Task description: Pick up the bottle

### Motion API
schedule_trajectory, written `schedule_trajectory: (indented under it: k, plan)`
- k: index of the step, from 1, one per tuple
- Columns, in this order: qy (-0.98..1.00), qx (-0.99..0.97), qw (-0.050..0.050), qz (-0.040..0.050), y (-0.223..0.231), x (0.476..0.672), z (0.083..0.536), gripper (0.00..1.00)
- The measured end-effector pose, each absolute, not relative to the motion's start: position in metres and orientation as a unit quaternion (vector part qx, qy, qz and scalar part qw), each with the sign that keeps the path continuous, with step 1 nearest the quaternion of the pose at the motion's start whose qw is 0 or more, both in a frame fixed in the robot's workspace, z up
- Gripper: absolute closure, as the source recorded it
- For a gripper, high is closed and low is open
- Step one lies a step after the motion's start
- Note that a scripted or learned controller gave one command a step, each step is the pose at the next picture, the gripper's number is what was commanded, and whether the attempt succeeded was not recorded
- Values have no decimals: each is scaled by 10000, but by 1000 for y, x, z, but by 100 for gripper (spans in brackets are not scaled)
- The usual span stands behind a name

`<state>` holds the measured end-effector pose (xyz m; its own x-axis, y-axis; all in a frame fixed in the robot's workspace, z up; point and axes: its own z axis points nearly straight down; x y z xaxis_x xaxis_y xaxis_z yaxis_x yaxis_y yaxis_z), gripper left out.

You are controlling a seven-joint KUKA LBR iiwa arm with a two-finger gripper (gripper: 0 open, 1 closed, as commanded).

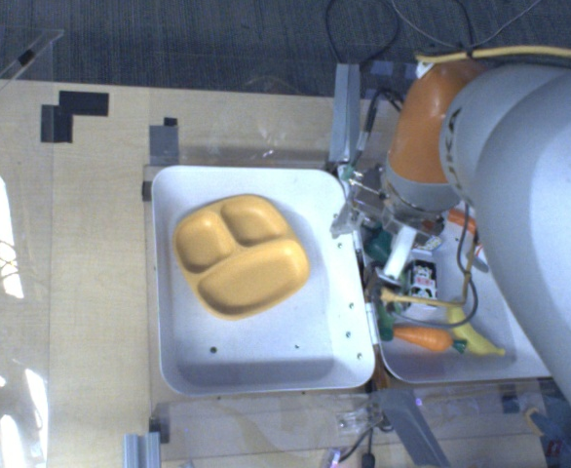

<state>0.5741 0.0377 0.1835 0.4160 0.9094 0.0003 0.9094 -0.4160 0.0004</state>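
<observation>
My arm [529, 193] is smooth grey casing with a soft sheen, and the orange band [427, 125] above my wrist looks like glossy plastic. The table [71, 291] reads as pale wood-look laminate, matt, with bright glare streaks at nine o'clock. The left bin [266, 369] is white, smooth plastic, faintly shiny. In it the yellow divided tray [242, 254] has a satiny moulded-plastic finish. The carrot [422, 338] and banana [475, 337] at five o'clock look like glossy toy plastic.

Tilted white bottle [399, 252], right bin
</observation>
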Motion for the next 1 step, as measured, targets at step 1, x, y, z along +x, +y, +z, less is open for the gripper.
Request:
schedule_trajectory:
  k: [1]
  plan:
    - [5411,8409,2,6,-30,491,184,0]
